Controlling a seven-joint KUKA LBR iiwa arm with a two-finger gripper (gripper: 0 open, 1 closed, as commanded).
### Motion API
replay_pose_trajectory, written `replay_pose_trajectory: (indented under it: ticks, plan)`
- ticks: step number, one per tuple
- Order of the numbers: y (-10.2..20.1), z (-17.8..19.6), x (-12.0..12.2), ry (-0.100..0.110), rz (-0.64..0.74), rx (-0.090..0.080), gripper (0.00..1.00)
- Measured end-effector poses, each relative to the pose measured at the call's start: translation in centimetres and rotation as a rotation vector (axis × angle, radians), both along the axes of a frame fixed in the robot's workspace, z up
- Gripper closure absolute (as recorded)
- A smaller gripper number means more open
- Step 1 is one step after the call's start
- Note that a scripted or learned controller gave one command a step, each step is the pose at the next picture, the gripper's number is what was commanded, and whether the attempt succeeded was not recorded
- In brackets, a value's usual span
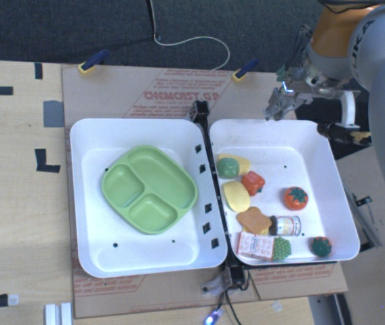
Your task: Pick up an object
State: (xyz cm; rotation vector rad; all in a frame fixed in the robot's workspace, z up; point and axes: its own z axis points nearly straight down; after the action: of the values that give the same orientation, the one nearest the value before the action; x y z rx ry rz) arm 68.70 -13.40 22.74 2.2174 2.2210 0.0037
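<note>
The small jar (288, 226) lies on its side in the right bin (328, 156), near the front wall, long axis left to right, dark cap toward the left beside a brown cookie-shaped toy (253, 219). The gripper (278, 107) hovers above the bin's far rim; its grip state cannot be told.

Single fixed camera, mounted above the bench, angled downward. Left bin (84, 181) sits toward 9 o'clock, right bin (328, 181) toward 3 o'clock; both fully framed.
</note>
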Motion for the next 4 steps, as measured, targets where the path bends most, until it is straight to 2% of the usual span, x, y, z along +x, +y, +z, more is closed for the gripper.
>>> replay_pose_trajectory:
  ticks: [1, 2, 3, 4]
  plan:
    - [4.5, -0.9, -3.9, 0.007, 0.003, 0.002, 1.0]
    - [9.4, -0.2, -6.5, 0.006, 0.004, 0.002, 1.0]
    - [12.9, 0.2, -9.3, 0.007, 0.003, 0.002, 1.0]
    - [16.8, 0.7, -13.3, 0.008, 0.004, 0.002, 1.0]
